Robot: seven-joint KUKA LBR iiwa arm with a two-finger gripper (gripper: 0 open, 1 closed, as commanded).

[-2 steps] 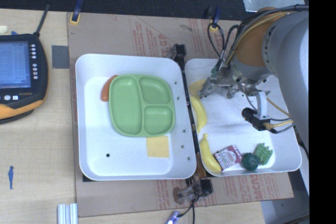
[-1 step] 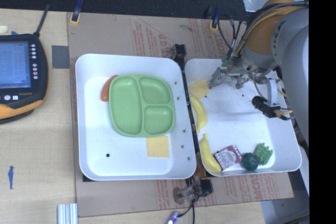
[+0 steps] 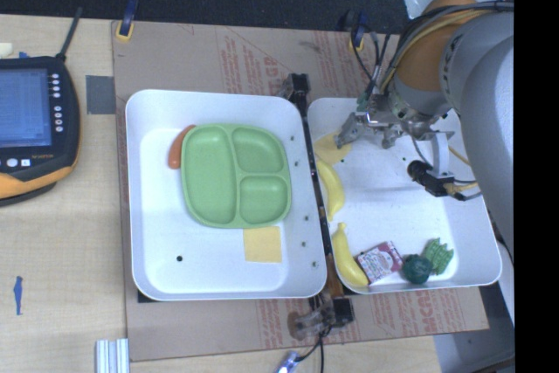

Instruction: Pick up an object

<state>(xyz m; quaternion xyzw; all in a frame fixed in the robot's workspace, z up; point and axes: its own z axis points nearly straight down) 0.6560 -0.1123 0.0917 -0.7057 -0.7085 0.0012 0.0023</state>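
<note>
My gripper (image 3: 369, 134) hangs over the far left part of the right bin (image 3: 476, 266), its fingers open with nothing between them. Just below and to its left, a yellow banana (image 3: 329, 181) lies along the bin's left wall. A second banana (image 3: 347, 258) lies at the bin's near left corner. Beside it are a red and white packet (image 3: 379, 262) and a green broccoli toy (image 3: 428, 262). The left bin (image 3: 153, 214) holds a green divided plate (image 3: 236, 175), a yellow square slice (image 3: 263, 245) and an orange sausage (image 3: 177, 148) partly under the plate.
The grey arm with its orange band (image 3: 437, 48) covers the right bin's far right side, and a black cable (image 3: 432, 179) hangs from it over the bin. A teach pendant (image 3: 31, 127) lies on the bench at far left. Both bins rest on cardboard (image 3: 218, 57).
</note>
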